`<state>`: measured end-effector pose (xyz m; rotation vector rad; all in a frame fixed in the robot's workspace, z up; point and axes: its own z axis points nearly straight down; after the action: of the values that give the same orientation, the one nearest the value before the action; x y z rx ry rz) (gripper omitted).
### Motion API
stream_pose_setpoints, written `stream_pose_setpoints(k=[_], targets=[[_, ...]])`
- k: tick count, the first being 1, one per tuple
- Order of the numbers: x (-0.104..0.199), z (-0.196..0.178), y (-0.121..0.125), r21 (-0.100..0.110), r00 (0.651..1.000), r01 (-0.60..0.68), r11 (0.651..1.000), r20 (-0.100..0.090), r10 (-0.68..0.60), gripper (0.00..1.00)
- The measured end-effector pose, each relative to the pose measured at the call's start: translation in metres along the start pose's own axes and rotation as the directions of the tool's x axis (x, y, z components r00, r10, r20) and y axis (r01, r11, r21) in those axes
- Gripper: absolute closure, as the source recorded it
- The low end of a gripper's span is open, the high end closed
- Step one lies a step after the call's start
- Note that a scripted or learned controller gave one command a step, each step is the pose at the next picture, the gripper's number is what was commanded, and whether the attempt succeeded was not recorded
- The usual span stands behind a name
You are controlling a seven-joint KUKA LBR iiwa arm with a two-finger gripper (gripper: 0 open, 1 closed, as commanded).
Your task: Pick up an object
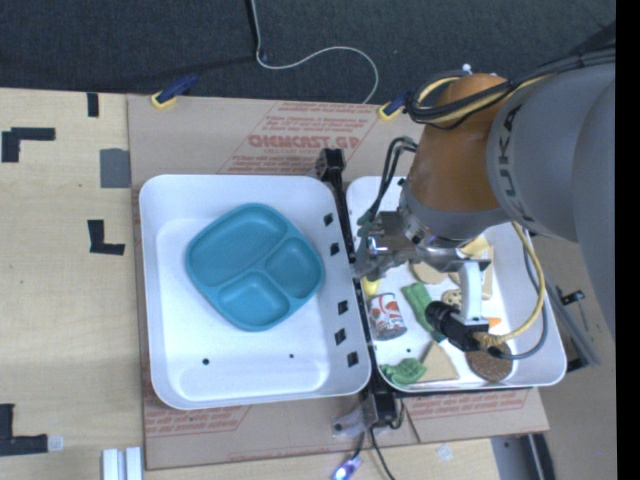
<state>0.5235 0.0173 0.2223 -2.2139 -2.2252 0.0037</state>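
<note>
Two white bins sit side by side on the bench, on a sheet of brown cardboard (300, 138); the left bin (160, 268) holds a blue plate (255, 265) with three parts, lying flat near the middle, a bit closer to the far edge; the right bin (545, 368) is full of small things; a small can (386, 314) with red and white on it lies near the left wall of that bin, close to the wall between the two bins; a light green thing (414, 297) lies just beside the can, on its right; a darker green thing (405, 372) lies in the near left corner of the right bin; a round brown thing (490, 364) sits by the near edge, close to the right corner; a tan flat piece (440, 360) lies between the dark green thing and the brown one; a white and orange thing (472, 290) stands up behind them, partly hidden; the big grey arm (560, 138) with its orange band (455, 158) comes in from the right and hangs over the far half of the right bin; the gripper (372, 255) points down at the left wall of that bin, just above the can; I cannot tell how the gripper is set, as dark parts and wires cover it; nothing can be seen held in it
</note>
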Motion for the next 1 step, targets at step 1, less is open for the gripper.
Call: stream_pose_setpoints(k=[1], targets=[[0.0021, -0.1190, -0.0410, -0.011, 1.000, -0.002, 1.000, -0.001, 0.002, 1.00]])
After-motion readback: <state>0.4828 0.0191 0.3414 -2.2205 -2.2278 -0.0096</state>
